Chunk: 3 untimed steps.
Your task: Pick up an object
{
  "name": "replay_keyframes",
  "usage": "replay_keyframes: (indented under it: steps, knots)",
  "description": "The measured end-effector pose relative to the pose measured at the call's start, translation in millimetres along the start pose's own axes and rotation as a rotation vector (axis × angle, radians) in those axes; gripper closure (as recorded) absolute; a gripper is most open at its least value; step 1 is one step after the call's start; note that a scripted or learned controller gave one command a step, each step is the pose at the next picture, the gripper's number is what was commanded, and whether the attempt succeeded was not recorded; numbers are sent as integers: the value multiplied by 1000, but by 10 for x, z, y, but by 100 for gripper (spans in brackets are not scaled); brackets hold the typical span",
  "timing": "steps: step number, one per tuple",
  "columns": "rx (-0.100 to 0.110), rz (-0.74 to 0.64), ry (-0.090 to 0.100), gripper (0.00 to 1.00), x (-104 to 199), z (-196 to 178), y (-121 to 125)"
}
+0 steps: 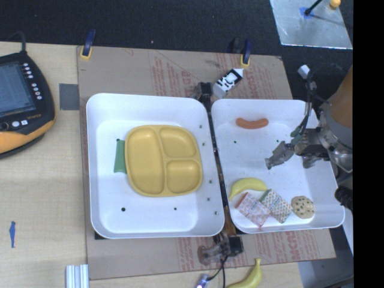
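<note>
My gripper (278, 158) hangs over the right bin (312, 110), reaching in from the right, with nothing between its fingers. A sausage (252, 123) lies at the bin's back, apart from the gripper. Along the bin's front lie a yellow banana (246, 186), a red-and-white packet (254, 209), a patterned green packet (276, 204) and a cookie (302, 207). All sit below and clear of the gripper.
The left bin (102, 161) holds a yellow divided plate (162, 159) lying over a green item (120, 156). A teach pendant (21, 101) rests on the bench at far left. Another banana (249, 276) lies outside the bins at the front edge.
</note>
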<state>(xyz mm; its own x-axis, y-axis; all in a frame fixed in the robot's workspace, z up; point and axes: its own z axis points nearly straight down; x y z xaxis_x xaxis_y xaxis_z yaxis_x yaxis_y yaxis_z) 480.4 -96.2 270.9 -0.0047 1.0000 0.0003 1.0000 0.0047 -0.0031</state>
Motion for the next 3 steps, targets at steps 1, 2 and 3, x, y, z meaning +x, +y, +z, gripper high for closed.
replay_keyframes:
  steps: [1, 2, 3]
  knots:
    - [3, -2, -2, 0, 368, 802, 964]
    - [1, 3, -1, 0, -153, 1149, 1756]
    - [3, 3, -1, 0, -856, 1795, 1749]
